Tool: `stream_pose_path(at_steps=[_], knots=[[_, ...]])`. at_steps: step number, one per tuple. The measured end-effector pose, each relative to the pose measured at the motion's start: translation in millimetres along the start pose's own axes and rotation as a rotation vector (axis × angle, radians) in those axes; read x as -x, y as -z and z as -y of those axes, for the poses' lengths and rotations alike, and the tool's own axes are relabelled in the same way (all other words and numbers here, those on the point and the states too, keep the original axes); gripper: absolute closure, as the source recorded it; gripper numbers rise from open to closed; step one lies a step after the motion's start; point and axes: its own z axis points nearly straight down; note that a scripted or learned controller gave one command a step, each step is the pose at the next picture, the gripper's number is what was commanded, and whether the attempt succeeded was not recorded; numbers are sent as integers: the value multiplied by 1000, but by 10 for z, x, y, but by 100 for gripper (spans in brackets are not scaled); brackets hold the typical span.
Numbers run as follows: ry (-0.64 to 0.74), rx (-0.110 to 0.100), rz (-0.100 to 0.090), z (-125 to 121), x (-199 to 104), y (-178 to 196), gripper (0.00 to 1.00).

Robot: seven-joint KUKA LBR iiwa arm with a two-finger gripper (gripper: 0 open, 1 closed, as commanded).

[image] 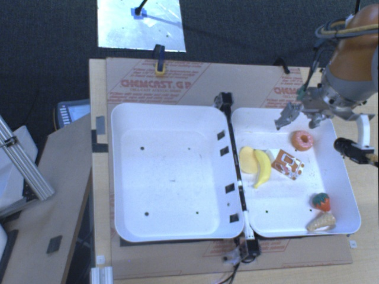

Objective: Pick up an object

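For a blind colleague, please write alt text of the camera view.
The gripper hangs above the far end of the right bin, holding nothing. That bin contains a donut, banana, patterned box, strawberry and a tan piece.

The arm reaches in from the right, its end effector (301, 118) open, fingers spread downward.

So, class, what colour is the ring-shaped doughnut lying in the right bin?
The doughnut is orange-pink with a pale centre hole, seen in the camera view.
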Motion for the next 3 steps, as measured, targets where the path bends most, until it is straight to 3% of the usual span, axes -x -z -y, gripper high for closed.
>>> stream_pose_path(at_steps=[1,2,3], knots=[[-6,-12,-1,288,351,-1521,0],[7,3,-1,-29,-311,-1183,0],[-1,9,4,2,-283,-1308,0]])
